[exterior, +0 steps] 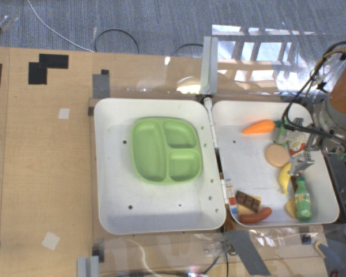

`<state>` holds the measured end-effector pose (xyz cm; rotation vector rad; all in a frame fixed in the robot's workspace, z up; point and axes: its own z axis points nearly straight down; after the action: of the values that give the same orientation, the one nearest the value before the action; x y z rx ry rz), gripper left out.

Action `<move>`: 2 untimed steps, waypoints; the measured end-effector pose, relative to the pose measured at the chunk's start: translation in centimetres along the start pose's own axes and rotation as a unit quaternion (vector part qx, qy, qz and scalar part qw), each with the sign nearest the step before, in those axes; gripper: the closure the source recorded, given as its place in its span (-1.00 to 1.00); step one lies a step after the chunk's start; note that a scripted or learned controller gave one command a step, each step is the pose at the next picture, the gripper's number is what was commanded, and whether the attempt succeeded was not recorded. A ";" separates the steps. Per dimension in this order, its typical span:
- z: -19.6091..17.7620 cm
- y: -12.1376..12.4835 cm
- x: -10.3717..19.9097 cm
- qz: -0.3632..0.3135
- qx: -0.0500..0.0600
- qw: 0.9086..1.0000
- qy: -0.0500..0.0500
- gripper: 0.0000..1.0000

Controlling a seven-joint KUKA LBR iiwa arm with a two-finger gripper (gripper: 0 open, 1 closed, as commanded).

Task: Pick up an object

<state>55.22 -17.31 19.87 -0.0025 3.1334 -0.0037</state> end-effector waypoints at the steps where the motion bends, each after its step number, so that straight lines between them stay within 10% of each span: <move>1: 10.8 -2.7 2.8 -0.128 0.001 0.992 -0.004 -1.00; 2: 10.8 -1.5 3.2 -0.149 0.003 0.989 -0.005 -1.00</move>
<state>52.12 -18.85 9.06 -0.4685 3.0881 -0.0137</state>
